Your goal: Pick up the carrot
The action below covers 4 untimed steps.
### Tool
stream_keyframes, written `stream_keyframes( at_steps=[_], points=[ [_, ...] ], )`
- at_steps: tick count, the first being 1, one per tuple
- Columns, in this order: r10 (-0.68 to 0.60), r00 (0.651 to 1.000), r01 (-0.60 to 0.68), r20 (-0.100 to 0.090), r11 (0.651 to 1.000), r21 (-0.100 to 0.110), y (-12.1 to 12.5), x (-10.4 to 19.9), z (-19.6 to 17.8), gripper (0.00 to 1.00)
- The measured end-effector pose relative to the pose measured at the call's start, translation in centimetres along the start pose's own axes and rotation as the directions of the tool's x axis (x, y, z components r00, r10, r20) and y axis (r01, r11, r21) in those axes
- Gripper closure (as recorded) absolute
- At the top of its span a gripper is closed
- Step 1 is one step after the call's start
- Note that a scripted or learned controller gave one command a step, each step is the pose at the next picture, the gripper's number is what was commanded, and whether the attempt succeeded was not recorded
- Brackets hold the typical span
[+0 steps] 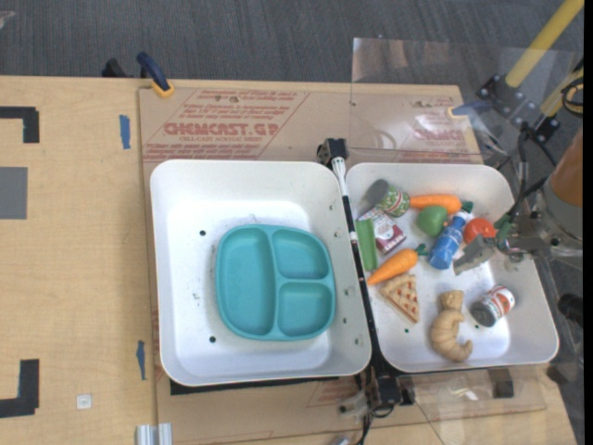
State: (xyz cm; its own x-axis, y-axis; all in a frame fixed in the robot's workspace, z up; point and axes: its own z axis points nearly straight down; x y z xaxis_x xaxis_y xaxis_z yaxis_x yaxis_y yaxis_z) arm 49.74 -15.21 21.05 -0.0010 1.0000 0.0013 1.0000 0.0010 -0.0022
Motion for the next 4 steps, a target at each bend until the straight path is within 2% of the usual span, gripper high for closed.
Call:
stream_keyframes(
  at_steps=[1, 2, 3, 4],
  points=[
    [0.122, 0.993, -0.122, 0.002, 0.992, -0.028, 0.6, 4.9, 10.8, 0.0],
    [0.271, 0.963, -0.271, -0.002, 0.962, -0.015, 6.8, 5.4, 12.1, 0.0],
    [0.401, 0.916, -0.401, 0.005, 0.916, 0.03, 15.0, 2.5, 12.3, 0.0],
    [0.401, 0.916, -0.401, 0.005, 0.916, 0.009, 15.5, 2.5, 11.0, 1.0]
  ],
)
